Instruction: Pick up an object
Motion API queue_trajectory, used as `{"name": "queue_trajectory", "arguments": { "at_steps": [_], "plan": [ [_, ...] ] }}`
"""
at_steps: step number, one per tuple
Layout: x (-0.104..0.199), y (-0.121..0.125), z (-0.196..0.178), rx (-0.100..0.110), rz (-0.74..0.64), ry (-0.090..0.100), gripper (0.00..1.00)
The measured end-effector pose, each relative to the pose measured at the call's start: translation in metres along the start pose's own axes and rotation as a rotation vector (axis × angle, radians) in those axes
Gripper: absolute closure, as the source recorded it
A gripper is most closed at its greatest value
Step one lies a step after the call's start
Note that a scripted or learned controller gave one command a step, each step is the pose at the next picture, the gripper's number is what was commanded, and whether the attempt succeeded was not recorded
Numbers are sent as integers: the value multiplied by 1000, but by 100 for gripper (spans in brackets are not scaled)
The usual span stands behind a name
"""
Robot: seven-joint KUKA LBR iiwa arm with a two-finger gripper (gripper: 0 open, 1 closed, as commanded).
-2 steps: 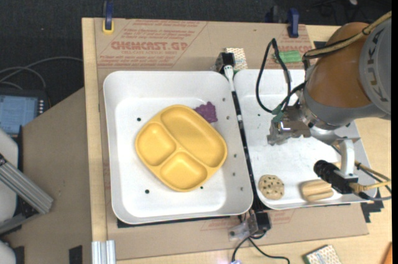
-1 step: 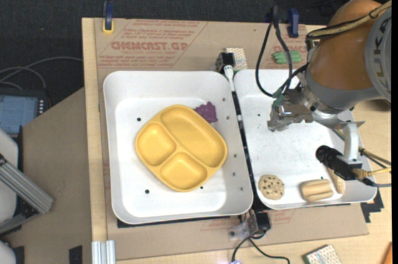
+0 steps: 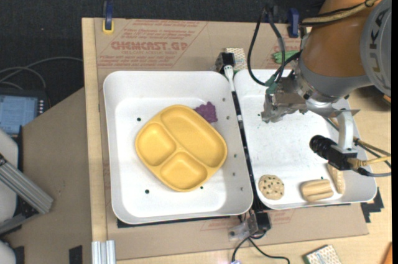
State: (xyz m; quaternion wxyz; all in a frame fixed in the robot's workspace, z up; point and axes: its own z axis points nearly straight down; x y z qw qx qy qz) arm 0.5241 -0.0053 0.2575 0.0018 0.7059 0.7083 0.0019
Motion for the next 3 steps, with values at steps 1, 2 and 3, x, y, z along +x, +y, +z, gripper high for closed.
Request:
{"name": "queue_trajectory", "arguments": {
  "at_steps": [1, 2, 3],
  "plan": [
    [-37, -7, 14, 8, 8, -1, 100],
    [-57, -16, 11, 7, 7, 0, 100],
    [-57, 2, 0, 1, 3, -1, 100]
  ]
}}
